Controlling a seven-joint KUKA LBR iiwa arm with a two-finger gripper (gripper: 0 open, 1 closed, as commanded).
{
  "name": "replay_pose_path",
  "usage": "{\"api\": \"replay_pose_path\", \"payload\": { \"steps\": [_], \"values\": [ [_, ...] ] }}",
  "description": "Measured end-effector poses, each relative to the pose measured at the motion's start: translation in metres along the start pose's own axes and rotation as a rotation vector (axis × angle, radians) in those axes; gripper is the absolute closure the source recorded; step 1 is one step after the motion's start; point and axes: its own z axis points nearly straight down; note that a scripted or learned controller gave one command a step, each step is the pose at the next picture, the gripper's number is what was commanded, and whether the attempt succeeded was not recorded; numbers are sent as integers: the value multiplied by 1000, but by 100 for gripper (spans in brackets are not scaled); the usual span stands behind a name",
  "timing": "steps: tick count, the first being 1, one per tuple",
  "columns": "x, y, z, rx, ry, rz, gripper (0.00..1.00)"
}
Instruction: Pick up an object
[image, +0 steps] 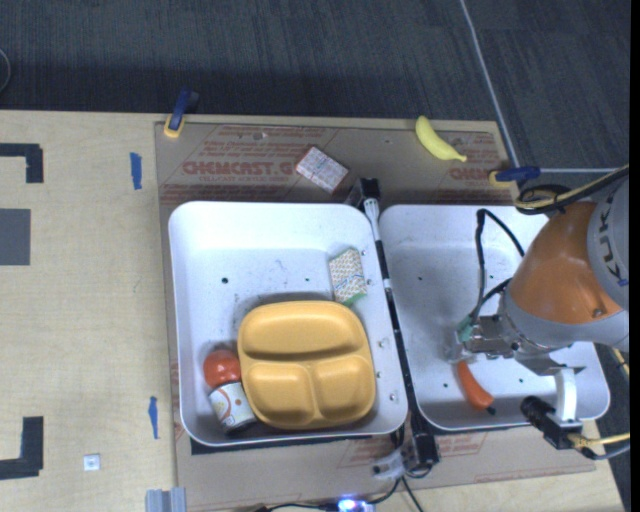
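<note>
In the right bin (430, 260), at about 5 o'clock of its floor, an orange carrot-like object (476, 386) lies at a slant. The pincer (487, 343) is just above it, at the object's 12 o'clock end, under the grey wrist and the orange band of the arm (565, 275); how far the pincer is open I cannot tell, and no object is seen inside it.

The left bin (200, 240) carries a yellow divided tray (303, 362) at its 6 o'clock side. A small red and white bottle (228, 388) touches the tray at the tray's 8 o'clock. A patterned packet (347, 274) rests at the tray's 1 o'clock.

On the bench (80, 300), beyond the bins, a yellow banana (438, 140) lies at 12 o'clock of the right bin, and a small checked box (321, 169) at 12 o'clock of the left bin.
</note>
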Motion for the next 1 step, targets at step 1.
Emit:
{"api": "replay_pose_path", "payload": {
  "steps": [1],
  "values": [
    [0,1,-10,-4,-1,0,100]
  ]
}}
